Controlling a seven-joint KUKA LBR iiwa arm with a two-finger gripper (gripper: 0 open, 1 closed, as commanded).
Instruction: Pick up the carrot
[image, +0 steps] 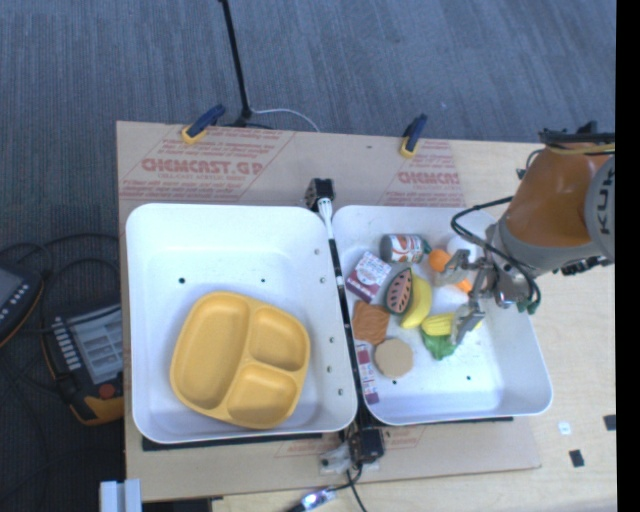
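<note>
Orange carrot (439, 259) is being approached in the right bin (520, 385) by the gripper (478, 292), so it can be grasped; the jaws' opening cannot be told.

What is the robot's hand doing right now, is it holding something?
Hand: down in the right bin beside the toy food; open or closed cannot be told.

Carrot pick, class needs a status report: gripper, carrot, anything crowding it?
Gripper low over right bin. Carrot lying loose beside it, near the can. Banana and other toy food close by.
</note>
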